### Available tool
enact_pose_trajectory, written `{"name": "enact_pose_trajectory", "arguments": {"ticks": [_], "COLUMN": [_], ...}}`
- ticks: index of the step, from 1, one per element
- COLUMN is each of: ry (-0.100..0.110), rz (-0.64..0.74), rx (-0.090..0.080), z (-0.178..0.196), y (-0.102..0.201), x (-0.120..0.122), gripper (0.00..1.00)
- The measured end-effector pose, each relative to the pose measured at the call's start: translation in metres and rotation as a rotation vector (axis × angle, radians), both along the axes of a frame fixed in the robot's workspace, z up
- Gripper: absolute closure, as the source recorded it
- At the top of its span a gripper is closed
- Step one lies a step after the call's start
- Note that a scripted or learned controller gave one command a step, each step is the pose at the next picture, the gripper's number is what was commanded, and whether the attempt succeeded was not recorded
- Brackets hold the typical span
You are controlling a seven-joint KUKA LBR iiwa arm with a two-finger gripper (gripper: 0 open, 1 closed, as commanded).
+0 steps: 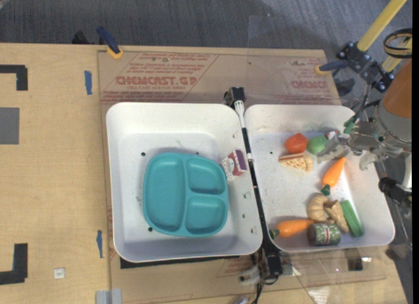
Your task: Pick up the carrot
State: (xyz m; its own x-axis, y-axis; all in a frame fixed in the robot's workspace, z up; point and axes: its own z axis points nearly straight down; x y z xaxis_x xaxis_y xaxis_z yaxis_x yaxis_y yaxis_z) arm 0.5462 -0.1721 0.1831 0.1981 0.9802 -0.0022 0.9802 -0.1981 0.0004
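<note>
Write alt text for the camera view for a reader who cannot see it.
A grey arm's two-finger gripper hovers over the right white bin, just above a small orange carrot among toy foods, with a second orange carrot near the front wall. The left white bin holds a teal divided plate.

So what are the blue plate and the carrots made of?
The blue plate looks like moulded plastic: one even teal colour, smooth, with soft-edged compartments. The two carrots, one near the tool and one at the bin's front, look like toy plastic too: flat uniform orange, faintly shiny. I can't be certain from here.
</note>
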Motion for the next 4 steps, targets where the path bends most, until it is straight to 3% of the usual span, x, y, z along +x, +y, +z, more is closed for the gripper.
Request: {"name": "enact_pose_trajectory", "arguments": {"ticks": [1, 2, 3, 4], "ry": [-0.003, -0.008, -0.007, -0.004], "rz": [0.263, 0.113, 0.489, 0.493], "rx": [0.001, 0.004, -0.007, -0.002], "z": [-0.085, 0.01, 0.082, 0.08], "y": [-0.021, 0.079, -0.019, -0.016], "x": [-0.023, 0.023, 0.046, 0.046], "gripper": [1.0, 1.0, 1.0, 0.0]}}
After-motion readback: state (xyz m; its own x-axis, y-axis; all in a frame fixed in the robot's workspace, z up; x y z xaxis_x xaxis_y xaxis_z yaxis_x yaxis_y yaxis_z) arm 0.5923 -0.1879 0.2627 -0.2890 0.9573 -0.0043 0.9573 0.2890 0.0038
